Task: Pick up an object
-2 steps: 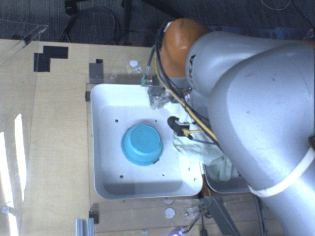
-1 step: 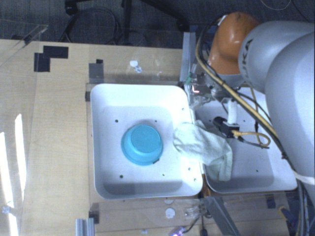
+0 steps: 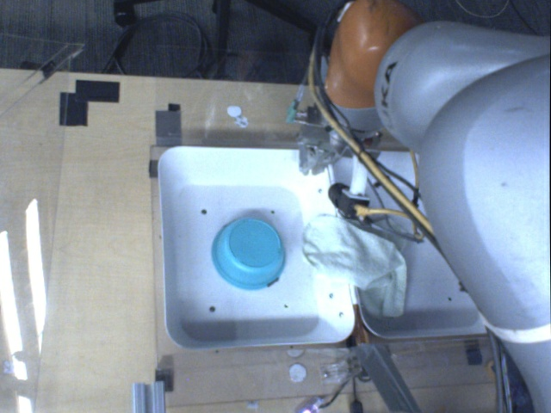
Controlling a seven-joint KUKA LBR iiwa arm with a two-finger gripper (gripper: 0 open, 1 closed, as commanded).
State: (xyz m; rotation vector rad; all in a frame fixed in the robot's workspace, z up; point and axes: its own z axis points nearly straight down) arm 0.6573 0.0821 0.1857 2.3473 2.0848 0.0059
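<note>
I log: blue bowl (image 3: pixel 249 253) in left bin (image 3: pixel 185 317); pale cloth (image 3: pixel 357 261) draped over the rim between bins; gripper (image 3: pixel 315 157) above, grip state I cannot tell

1. The blue bowl (image 3: pixel 249 253) is seen as smooth, matt plastic.
2. The pale rag (image 3: pixel 357 259) is shown as soft, creased cloth.
3. The left bin (image 3: pixel 185 231) is rendered in smooth white plastic.
</note>
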